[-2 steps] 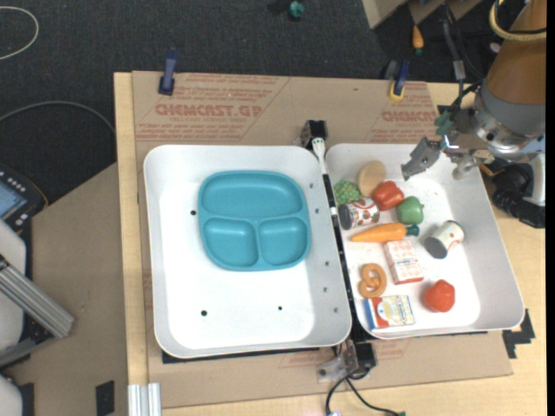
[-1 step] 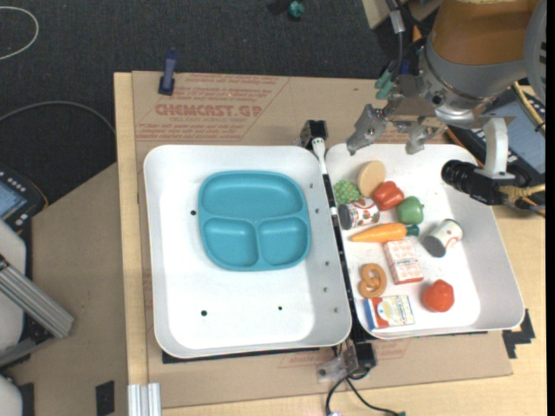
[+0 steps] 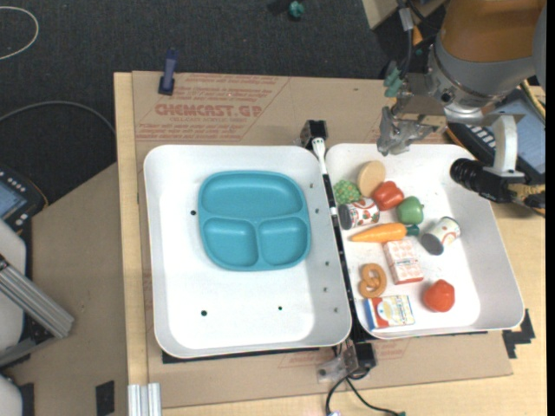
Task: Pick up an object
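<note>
My gripper (image 3: 399, 137) hangs over the right bin's (image 3: 499, 258) far rim, aperture unreadable — risk: descending onto that rim, or nudging the crowded tan round piece (image 3: 372, 178) and red pepper (image 3: 387, 195).

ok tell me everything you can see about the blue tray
The blue tray is a teal, plastic-looking plate with rounded corners and three compartments: one wide section at the back, two smaller ones in front. It lies flat, slightly toward the back of the left white bin, with nothing in it and nothing touching it but the bin floor.

"CHEMCAST" (red print) on brown board (image 3: 212, 107)
</note>
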Motion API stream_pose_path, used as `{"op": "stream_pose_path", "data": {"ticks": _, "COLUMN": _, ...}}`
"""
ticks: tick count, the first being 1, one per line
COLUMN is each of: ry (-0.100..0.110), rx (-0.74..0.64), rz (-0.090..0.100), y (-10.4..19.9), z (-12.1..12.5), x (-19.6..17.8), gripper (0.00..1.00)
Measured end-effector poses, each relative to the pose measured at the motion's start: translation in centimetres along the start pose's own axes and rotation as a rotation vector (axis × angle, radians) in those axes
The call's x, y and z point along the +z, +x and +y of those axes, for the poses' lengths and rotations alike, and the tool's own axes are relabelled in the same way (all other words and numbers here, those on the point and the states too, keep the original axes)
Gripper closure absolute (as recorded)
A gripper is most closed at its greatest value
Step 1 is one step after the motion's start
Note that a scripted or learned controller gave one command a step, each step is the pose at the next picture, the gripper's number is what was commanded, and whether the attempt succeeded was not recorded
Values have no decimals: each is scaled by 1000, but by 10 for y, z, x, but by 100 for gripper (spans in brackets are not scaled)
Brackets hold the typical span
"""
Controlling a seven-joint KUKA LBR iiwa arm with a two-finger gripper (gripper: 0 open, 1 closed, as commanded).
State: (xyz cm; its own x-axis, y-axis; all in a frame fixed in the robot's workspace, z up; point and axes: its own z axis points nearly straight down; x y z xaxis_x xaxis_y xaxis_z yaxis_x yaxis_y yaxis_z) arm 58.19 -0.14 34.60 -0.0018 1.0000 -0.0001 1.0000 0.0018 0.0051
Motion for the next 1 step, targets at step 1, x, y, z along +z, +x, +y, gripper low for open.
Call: {"op": "stream_pose_path", "data": {"ticks": 1, "ry": 11, "rx": 0, "rz": 2, "y": 18, "z": -52, "x": 23, "gripper": 100}}
